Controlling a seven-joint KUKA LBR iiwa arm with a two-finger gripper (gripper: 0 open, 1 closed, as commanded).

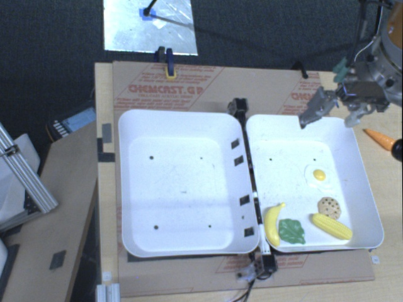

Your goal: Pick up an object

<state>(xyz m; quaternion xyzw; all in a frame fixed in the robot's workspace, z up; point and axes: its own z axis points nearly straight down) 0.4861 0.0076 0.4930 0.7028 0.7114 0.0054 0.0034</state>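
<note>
Saw a yellow banana point(272, 224) in the near left corner of the right bin point(371, 222), curved and smooth, standing along the bin's left wall. Found a green leafy toy point(291, 231) just beside it, touching it or almost. Spotted a yellow corn cob point(331, 226) lying tilted by the right bin's near wall, a bit to the right of the green toy. Noticed a round brown cookie point(329, 207) with dark dots just behind the corn. Saw a fried egg point(318, 175) farther back, white and flat with a yellow middle, near the right bin's center.

Found the gripper point(332, 113) over the right bin's far edge, well apart from all the toys. Saw its two grey fingers point(312, 113) spread wide with nothing between them.

Spotted an orange pointy thing point(384, 140) on the bench, just outside the right bin's right wall. Saw the left bin point(126, 168) touching the right bin's left side. Noticed a shiny silver sheet point(150, 17) far behind the left bin.
</note>
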